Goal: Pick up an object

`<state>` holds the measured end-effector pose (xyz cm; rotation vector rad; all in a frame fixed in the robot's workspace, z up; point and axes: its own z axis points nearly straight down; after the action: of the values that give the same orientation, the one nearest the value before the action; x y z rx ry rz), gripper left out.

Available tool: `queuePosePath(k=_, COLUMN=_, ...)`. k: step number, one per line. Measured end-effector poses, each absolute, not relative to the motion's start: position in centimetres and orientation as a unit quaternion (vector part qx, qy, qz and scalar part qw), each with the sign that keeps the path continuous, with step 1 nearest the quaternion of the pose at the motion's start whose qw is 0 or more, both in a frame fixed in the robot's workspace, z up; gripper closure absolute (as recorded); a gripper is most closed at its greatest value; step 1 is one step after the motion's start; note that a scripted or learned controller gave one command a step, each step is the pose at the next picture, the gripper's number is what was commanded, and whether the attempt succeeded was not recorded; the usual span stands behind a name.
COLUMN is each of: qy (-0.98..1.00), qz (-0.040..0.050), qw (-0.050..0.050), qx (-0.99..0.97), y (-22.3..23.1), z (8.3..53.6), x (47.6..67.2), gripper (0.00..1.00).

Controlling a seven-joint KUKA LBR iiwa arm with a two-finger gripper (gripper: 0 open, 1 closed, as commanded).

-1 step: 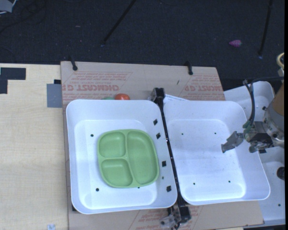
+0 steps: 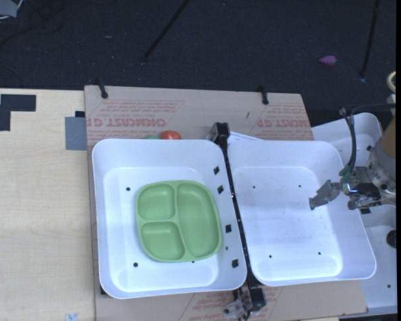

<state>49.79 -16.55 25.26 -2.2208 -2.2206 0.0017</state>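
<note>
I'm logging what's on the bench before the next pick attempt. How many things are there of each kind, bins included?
White bins: 2
Green divided plate: 1, in the left bin
Small red-orange thing behind the left bin: 1
Total: 4

green divided plate (image 2: 178, 221), flat, left bin (image 2: 113, 159)

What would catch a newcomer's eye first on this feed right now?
The green divided plate stands out first, lying flat in the left white bin. Next comes the gripper, reaching in from the right over the right bin. A small red object peeks out just behind the left bin's far rim.
</note>
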Motion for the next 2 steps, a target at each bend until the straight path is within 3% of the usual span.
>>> queuePosePath(k=2, qy=-0.707, qz=0.0021, qw=0.004, qx=-0.707, y=-15.4, z=13.2, x=49.0, gripper=0.0)
